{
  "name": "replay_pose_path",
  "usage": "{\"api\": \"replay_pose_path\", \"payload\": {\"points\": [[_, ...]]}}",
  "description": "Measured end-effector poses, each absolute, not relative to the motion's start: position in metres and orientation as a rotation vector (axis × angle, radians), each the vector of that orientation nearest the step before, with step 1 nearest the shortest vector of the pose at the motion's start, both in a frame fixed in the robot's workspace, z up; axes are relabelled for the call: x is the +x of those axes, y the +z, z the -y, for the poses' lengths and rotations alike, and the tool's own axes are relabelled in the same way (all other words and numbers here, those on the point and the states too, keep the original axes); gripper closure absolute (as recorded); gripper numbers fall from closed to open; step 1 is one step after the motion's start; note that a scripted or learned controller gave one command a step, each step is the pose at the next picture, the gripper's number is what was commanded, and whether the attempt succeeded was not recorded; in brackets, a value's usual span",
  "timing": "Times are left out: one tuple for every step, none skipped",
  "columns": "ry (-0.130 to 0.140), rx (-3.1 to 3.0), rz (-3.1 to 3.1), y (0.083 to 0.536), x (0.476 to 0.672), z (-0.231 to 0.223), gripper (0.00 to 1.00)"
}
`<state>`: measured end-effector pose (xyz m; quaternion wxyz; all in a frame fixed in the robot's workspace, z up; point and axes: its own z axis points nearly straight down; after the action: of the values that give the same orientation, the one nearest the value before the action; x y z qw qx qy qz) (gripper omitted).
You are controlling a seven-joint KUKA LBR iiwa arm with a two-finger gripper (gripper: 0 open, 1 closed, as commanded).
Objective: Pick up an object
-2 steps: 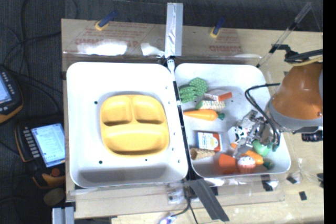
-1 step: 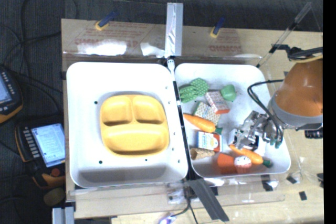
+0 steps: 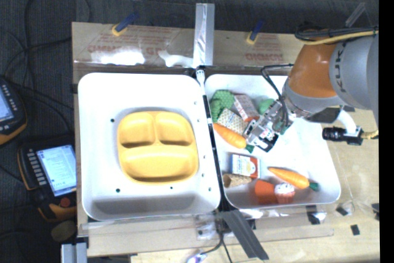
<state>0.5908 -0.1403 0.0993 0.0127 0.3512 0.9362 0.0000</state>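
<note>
The task's things lie in the right bin [image 3: 329,185], a jumble of small toy foods in the right half of the frame. The claw [image 3: 263,132] hangs over the middle of that bin, low among the pile, its tip just beside the right end of a carrot [image 3: 229,135] that lies slantwise near the bin's left wall. Whether the claw is released or clenched cannot be told: its tip is a small tangle of dark and light parts, and nothing can be made out in its grip.

Close above the claw sit a green knobbly toy [image 3: 220,101] and a pinkish packet [image 3: 244,106], both crowding the upper left of the right bin. Just below the claw is a small white carton [image 3: 244,165] with red print. Lower still, towards the bottom edge of the bin, a second carrot [image 3: 289,177] lies above a red toy [image 3: 266,189] with a white-topped piece beside it.

The arm [image 3: 335,80] comes in from the right of the frame, grey with its orange band above the wrist.

In the left bin [image 3: 101,132] a yellow divided tray [image 3: 158,145] lies in the middle. Both bins rest on the table [image 3: 144,45]. Beyond the table's left edge, on the dark floor, lies a handheld screen unit [image 3: 52,170] with cables.
</note>
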Motion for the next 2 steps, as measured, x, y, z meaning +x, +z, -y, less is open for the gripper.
{"api": "replay_pose_path", "payload": {"points": [[-0.004,1.098,-2.927,0.09,0.587,0.139,0.0],[-0.006,1.088,-2.931,0.09,0.582,0.113,0.0]]}}
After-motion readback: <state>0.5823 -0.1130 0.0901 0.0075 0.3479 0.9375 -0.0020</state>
